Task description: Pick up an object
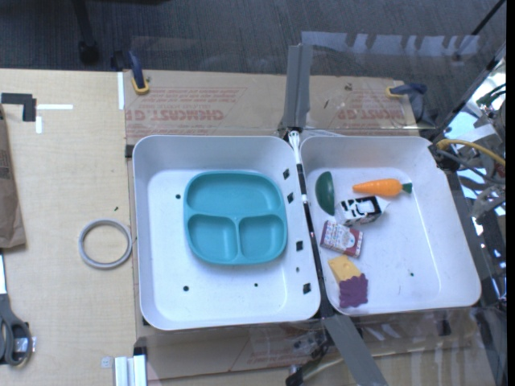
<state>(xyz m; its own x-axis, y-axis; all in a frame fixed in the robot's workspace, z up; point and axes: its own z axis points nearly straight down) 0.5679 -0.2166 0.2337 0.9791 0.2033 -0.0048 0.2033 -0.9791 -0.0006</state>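
Camera view: right bin (434,248) holding carrot (378,187), green piece (325,191), red packet (341,237), purple piece (353,291), clustered near its left wall. Left bin (157,215) holding teal plate (236,217).

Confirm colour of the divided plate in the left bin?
Teal, the divided plate; seen clearly in the camera view.

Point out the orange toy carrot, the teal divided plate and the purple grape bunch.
orange toy carrot (376,187), camera view, middle of its body
teal divided plate (236,190), camera view, floor of its top compartment
purple grape bunch (353,291), camera view, centre of the cluster
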